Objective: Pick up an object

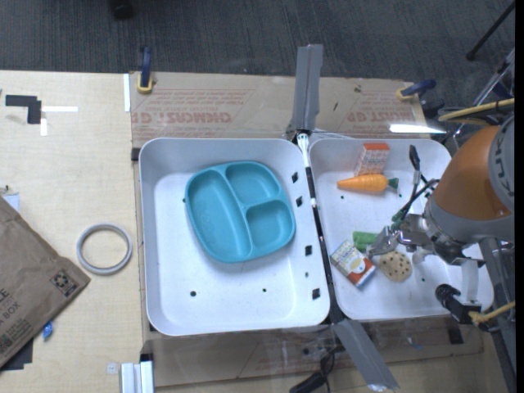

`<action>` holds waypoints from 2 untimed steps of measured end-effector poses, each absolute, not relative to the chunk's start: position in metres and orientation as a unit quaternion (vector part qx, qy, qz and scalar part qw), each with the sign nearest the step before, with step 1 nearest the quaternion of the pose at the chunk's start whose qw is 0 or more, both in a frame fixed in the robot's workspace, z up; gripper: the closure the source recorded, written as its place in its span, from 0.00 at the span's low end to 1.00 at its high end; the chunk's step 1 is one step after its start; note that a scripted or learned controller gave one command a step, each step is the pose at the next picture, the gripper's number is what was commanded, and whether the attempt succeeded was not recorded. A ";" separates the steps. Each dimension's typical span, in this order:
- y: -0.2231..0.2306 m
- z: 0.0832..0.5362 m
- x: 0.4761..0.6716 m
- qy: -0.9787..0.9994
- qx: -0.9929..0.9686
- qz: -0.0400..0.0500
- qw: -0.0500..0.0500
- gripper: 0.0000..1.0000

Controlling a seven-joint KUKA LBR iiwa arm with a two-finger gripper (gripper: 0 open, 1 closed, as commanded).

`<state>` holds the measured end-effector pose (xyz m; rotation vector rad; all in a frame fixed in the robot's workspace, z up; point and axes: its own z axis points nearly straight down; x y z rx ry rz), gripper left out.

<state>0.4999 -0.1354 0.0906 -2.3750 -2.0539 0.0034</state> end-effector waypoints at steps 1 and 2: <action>-0.136 0.100 0.500 -0.653 -0.757 0.001 0.001 1.00; -0.136 0.100 0.500 -0.653 -0.757 0.001 0.001 0.00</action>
